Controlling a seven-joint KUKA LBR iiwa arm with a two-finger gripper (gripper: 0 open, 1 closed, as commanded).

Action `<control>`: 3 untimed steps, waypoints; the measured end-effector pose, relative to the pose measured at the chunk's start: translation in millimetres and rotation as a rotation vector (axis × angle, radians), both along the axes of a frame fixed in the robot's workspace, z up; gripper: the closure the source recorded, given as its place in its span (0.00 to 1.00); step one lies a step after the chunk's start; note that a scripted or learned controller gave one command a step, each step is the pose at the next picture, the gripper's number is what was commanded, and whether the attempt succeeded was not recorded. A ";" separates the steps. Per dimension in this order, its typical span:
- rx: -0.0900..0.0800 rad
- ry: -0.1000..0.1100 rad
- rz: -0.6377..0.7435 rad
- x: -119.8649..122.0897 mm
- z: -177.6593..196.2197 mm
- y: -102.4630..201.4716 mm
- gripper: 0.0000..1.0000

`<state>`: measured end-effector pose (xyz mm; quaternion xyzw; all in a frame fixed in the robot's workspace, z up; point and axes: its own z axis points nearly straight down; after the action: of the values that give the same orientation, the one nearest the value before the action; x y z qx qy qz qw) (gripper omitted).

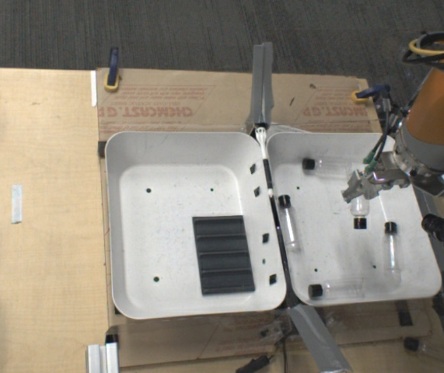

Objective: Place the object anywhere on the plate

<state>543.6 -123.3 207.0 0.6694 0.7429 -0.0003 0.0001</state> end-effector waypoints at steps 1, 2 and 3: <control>-0.001 0.002 -0.093 39.4 -5.5 59.3 1.00; -0.001 0.003 -0.058 55.2 -16.9 115.8 1.00; -0.001 0.004 0.017 22.8 -11.5 157.1 1.00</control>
<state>566.4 33.8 195.5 0.6630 0.7486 -0.0019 -0.0010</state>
